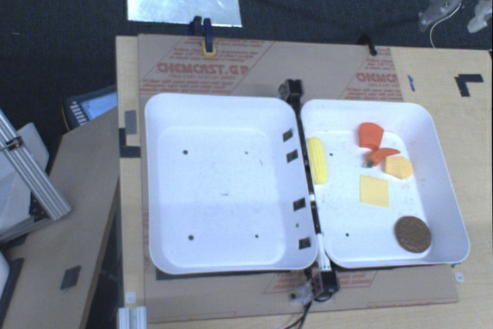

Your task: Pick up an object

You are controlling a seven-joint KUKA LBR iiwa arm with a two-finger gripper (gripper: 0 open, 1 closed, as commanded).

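We see the right bin (443,189) gathering corn (316,159), cheese slice (375,191) and cookie (413,233) within reach; the gripper (454,0), blurred, probably idle, grip unreadable.

Gripper (451,0): visible exterior
Pale grey housing, blurred in outline; thin light cable (436,31) looped beneath it; bluish part (481,11) just beside it

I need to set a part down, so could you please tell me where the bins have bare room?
The left bin has a bare floor. In the right bin, the corn cob, orange pieces, cheese slice and brown cookie crowd the middle and right; its near-left corner is free.
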